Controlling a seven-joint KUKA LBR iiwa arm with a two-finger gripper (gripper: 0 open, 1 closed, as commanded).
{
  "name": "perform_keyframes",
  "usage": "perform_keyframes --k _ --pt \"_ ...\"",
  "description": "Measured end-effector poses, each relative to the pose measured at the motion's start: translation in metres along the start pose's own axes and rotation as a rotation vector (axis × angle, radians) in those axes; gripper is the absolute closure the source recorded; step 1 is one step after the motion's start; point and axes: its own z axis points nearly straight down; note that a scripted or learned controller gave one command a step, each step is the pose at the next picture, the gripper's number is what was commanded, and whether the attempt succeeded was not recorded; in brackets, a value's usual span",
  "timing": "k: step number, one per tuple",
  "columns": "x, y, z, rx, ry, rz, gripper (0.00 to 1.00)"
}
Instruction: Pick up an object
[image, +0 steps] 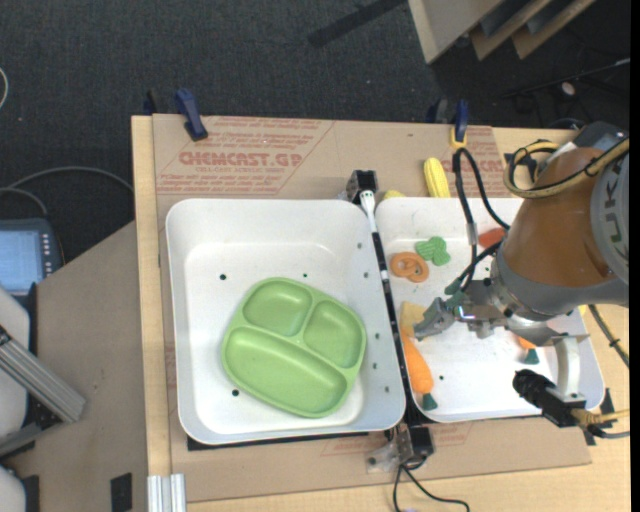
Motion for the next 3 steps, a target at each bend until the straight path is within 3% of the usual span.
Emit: perform_keyframes --k 2,3 --pt "0.004 0.007 0.0 -0.004 -0.001 -0.002 0.0" --pt "-0.008 0.025 0.0 -0.007 -0.003 -0.001 0.0"
